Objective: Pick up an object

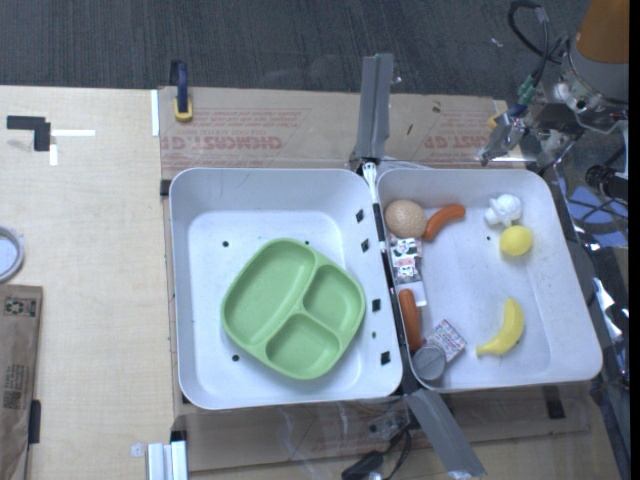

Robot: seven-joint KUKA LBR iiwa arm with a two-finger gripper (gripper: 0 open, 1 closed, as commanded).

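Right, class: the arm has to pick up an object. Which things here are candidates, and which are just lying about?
Candidates, in the right bin: banana, lemon, egg, two sausages, white toy, small can.

Lying about: green divided plate in the left bin, clamp, tape roll on the bench.

From my seat I see the arm (607,18) cut off by the top-right corner, only its orange band and wrist in frame above the right bin (560,363). The gripper (510,138) sits just past that bin's far rim, too cluttered with cables for me to read. Against the bin's left wall, the small packet (405,261) carries print too fine to make out (same for the wrapper (447,340) nearer the front). A roll of tape (6,255) is clipped by the left edge.
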